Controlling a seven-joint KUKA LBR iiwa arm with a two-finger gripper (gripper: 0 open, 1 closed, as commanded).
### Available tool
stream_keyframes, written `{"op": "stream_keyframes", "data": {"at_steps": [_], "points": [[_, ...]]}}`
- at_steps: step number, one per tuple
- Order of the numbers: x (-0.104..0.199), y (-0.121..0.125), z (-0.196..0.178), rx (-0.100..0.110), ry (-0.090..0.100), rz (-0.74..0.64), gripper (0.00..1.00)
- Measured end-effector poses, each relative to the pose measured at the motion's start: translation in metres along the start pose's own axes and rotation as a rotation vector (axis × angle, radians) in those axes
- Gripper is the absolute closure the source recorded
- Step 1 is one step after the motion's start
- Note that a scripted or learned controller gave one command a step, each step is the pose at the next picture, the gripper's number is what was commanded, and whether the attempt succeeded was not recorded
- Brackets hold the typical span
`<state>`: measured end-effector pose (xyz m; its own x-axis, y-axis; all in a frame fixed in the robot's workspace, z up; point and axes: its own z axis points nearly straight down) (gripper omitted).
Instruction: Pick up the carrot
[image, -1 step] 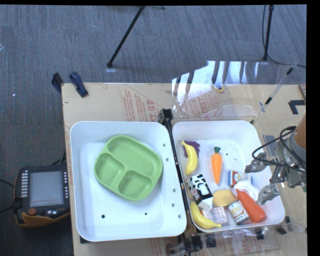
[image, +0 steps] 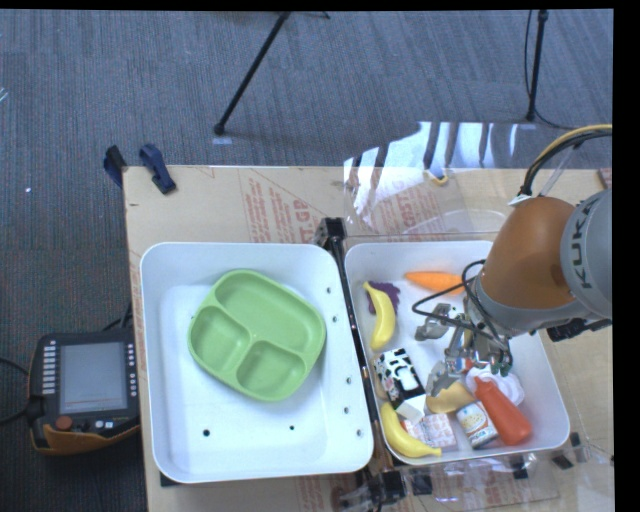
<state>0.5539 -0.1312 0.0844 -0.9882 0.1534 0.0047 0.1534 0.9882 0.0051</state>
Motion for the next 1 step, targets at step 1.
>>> {"op": "stream_keyframes", "data": {"at_steps": [1], "points": [[-0.0804,-0.0653,-0.0505,0.006,-0.017,0.097,0.0]]}}
